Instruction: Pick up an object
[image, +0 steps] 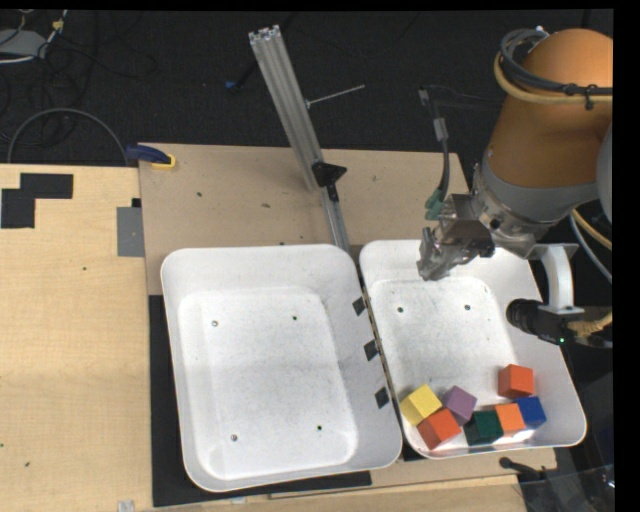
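Well left of your gripper lies the shallow white plastic left bin. You cannot tell how the gripper is set; it hangs over the far edge of the right white bin. Below it, well apart, cluster small cubes: yellow, red-orange, purple, green, orange, red, blue.

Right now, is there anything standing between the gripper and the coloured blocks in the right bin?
Nothing visible does. The gripper hangs over the far end of the right bin, and the coloured blocks sit clustered at its near end. Between them lies bare white bin floor.
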